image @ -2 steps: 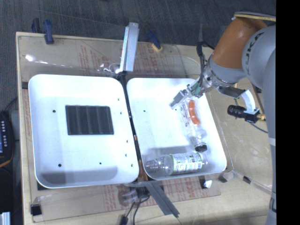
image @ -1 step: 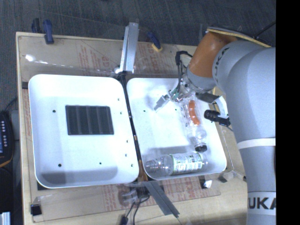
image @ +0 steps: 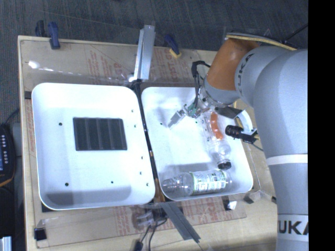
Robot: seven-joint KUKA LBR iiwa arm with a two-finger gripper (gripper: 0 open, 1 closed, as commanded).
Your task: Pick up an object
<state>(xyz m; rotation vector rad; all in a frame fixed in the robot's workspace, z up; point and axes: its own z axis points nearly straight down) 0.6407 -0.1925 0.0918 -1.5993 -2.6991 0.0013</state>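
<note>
Arm reaches into the right bin (image: 157, 140) to pick.
Gripper (image: 178, 116) hovers upper centre, nothing visibly held, opening unclear; bottles (image: 196, 183) lie lower right.

I can read just "UKA" in dark capitals on the grey arm (image: 290, 213) at the lower right, the start of the word cut off, while the print on the lying bottle's label (image: 209, 182) is too small for me to read.

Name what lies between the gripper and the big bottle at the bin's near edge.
In the camera view, bare white bin floor separates the gripper from the big bottle.
</note>
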